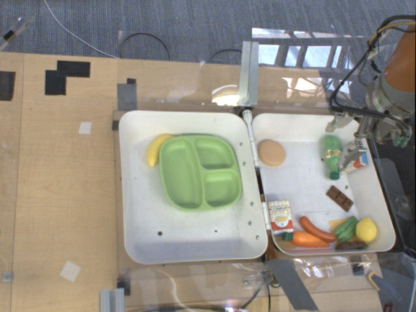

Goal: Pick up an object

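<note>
On the bench stand two shallow white bins side by side, the left bin point(140, 236) and the right bin point(305, 135). Inside the left bin lies a light green plastic plate with three compartments point(199, 171), and a yellow banana point(155, 149) lies at its upper left edge, touching it and partly hidden under the rim.

At the upper right corner of the right bin is the grey two-finger gripper point(356, 149), which hangs from the grey arm with the orange band point(396, 73). Whether its jaws are released or clenched I cannot tell, because the fingers are small and mixed with the things below. Just beside it, on its left, lies a green plastic bottle point(332, 156), and under the gripper shows a small red and white thing that I cannot name.

Near the upper left of the same bin rests a round tan bun point(272, 153). Lower, toward the right wall, lies a brown chocolate bar point(340, 198). Along the front wall lie a small white and red carton point(279, 215), an orange carrot point(310, 240), a red sausage point(316, 229), a green vegetable point(347, 228) and a yellow lemon point(366, 230), close together
</note>
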### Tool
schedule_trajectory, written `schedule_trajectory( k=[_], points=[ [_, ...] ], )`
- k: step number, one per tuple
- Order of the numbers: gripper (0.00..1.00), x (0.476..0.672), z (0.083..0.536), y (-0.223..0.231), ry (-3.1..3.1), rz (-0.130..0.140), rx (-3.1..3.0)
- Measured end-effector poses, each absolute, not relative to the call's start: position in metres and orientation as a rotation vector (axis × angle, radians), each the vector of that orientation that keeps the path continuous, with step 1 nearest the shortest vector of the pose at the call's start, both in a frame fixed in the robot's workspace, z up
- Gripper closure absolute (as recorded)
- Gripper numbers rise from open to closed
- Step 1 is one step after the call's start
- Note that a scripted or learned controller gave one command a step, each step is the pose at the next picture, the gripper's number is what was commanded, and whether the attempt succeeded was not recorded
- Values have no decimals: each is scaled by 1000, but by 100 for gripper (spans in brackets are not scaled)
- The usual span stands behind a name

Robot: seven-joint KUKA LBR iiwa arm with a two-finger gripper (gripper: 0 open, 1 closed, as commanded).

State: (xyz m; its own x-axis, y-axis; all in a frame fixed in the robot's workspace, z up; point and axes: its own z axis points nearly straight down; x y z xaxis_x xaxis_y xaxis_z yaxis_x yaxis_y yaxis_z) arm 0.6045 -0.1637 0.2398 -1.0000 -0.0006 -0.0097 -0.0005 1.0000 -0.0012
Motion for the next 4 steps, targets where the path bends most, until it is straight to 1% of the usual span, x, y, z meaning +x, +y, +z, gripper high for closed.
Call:
schedule_trajectory(
  k=[1, 2, 3, 4],
  points=[
    [0, 637, 144, -194, 3138, 2, -131],
    [0, 666, 89, -205, 3126, -4, -139],
    [100, 670, 104, -203, 3112, -8, -149],
    [0, 670, 104, -202, 3114, -7, -150]
  ],
)
